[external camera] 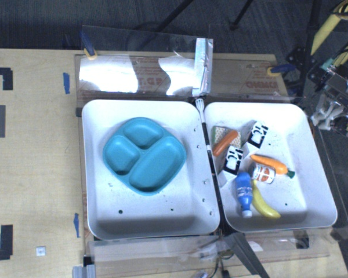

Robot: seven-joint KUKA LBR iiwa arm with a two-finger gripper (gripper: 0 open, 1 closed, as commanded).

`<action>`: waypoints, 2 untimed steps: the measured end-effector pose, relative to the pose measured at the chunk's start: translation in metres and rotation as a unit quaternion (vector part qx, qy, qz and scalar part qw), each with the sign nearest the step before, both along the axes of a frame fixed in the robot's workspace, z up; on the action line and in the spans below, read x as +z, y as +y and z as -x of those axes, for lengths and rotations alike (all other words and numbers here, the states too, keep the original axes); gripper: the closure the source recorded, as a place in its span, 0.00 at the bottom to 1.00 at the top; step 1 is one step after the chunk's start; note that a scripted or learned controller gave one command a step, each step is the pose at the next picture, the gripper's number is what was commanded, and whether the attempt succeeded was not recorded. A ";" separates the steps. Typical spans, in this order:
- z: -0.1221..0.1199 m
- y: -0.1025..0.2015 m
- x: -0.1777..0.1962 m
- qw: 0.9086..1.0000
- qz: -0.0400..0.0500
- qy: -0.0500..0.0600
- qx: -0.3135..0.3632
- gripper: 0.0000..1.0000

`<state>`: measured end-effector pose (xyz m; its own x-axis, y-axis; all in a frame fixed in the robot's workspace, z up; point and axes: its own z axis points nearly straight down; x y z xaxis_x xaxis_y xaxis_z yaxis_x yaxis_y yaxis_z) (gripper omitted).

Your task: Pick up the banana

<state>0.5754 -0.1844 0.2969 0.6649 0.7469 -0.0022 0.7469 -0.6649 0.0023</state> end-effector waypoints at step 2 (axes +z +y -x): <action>-0.001 0.001 0.010 1.000 0.001 0.000 0.002 1.00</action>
